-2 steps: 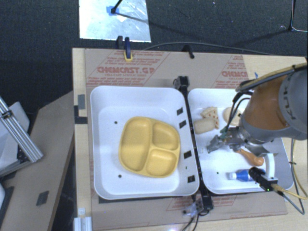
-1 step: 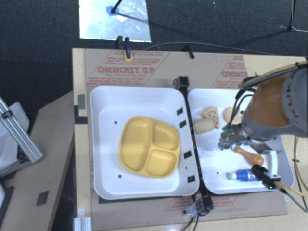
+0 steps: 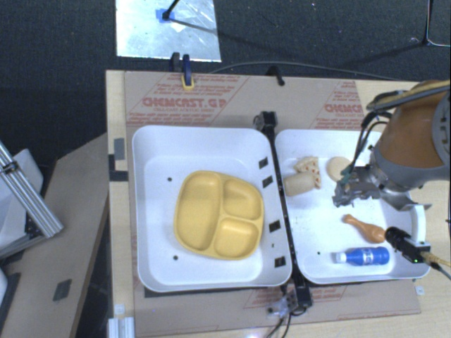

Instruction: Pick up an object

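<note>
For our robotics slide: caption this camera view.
Gripper hovers over the right bin among food toys and a blue bottle; yellow divided plate fills the left.

Red "CHEMCAST GP" print, partly legible, on the brown protective sheet (image 3: 184, 104) beneath the bins.

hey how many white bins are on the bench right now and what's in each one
2. The left bin holds a yellow divided plate. The right bin holds pale food pieces, an orange drumstick and a blue bottle; the arm may hide more.
</note>
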You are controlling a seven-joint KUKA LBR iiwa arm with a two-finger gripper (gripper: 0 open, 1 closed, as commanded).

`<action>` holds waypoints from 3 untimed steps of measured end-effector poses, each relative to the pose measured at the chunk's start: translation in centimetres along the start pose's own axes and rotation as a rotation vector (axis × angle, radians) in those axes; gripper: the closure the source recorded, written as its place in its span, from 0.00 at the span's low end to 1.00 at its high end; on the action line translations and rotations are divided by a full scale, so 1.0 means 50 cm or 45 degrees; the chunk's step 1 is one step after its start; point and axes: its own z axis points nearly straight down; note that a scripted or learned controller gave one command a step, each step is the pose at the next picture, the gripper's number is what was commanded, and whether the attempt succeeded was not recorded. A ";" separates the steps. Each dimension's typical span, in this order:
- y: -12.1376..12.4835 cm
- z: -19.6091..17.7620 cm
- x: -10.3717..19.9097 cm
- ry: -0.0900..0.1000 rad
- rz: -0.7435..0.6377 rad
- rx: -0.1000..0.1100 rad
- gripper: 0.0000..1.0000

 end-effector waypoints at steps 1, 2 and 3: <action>0.022 -0.112 0.009 0.001 -0.003 -0.002 1.00; 0.025 -0.203 0.009 0.001 -0.002 0.001 1.00; 0.058 -0.200 0.118 0.003 -0.008 0.003 1.00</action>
